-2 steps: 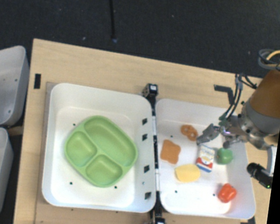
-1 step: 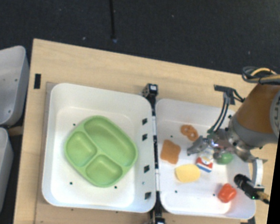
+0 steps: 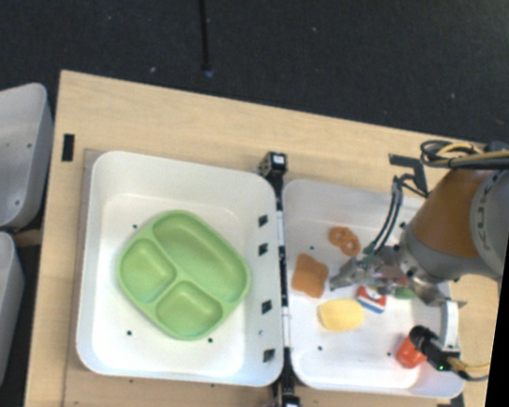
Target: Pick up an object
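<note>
Wooden bench w/ two white bins. Left bin: green divided plate. Right bin: arm low over centre, gripper, grip state cannot tell. Yellow object just below-left of gripper, long axis roughly l-r. Brown block left. Red-blue item under gripper; no legible text

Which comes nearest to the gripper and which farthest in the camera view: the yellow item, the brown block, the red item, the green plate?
From the gripper:
1. Yellow item, just below it in the right bin.
2. Brown block, to its left by the divider; close to the yellow item's range, but slightly farther.
3. Red item, at the right bin's lower right.
4. Green plate, across in the left bin.
</note>
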You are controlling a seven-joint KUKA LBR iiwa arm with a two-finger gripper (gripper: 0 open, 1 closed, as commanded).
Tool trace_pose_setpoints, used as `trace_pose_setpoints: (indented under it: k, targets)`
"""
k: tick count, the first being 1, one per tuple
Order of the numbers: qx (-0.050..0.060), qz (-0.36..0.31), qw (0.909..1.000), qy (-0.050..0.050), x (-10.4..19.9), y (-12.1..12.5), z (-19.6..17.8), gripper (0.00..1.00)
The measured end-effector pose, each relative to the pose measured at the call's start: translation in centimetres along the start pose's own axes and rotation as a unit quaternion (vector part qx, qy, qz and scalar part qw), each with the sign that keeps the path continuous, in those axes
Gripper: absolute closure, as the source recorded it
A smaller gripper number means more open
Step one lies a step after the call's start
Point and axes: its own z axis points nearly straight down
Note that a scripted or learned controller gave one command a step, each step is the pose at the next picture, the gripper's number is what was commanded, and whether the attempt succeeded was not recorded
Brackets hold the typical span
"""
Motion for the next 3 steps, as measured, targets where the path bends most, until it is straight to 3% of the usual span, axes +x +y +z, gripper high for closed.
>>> trace_pose_setpoints:
  k: [1,2,3]
  targets:
    - [-0.006,0.003,1.0000,-0.002,-0.3,0.3,-1.6,1.00]
    - [0.001,0.002,1.0000,0.002,-1.0,0.1,-6.1,1.00]
    - [0.000,-0.003,1.0000,0.003,-0.7,-0.3,-10.7,1.00]
